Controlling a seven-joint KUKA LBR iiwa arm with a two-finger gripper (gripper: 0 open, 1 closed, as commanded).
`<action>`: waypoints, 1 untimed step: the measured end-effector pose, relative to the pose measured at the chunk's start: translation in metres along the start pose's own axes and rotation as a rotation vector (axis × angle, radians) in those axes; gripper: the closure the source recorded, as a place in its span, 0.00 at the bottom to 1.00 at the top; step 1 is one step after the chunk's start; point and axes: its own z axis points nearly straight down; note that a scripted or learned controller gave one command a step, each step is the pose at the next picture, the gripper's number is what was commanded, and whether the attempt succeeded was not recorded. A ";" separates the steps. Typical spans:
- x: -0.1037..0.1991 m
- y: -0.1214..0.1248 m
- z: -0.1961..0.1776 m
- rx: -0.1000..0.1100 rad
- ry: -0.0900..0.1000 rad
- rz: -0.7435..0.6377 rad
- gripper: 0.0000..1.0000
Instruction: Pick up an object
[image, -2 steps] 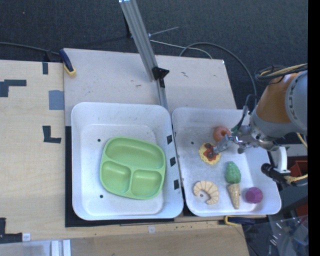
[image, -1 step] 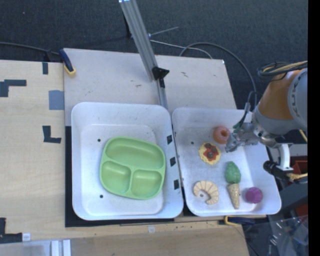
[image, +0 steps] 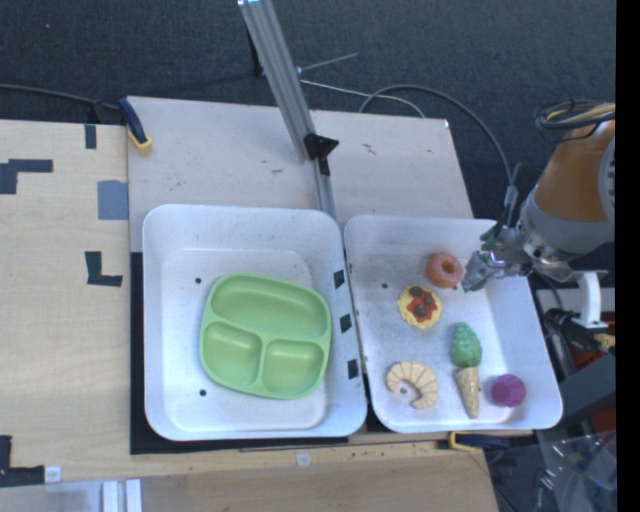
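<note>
Your gripper is hovering in the right bin, just right of the doughnut; whether its fingers are parted, you cannot tell, and nothing is showing between them. The doughnut is lying flat at the bin's far side, round, with no long axis. The pizza is sitting just below it.

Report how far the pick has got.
Done: the claw has reached the right bin, beside the donut. In hand: nothing visibly gripped. Left: grasping and lifting. The donut, pizza, croissant, cone and purple ball all lie in the bin.
</note>
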 end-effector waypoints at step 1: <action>0.005 -0.006 -0.059 -0.002 -0.001 0.000 1.00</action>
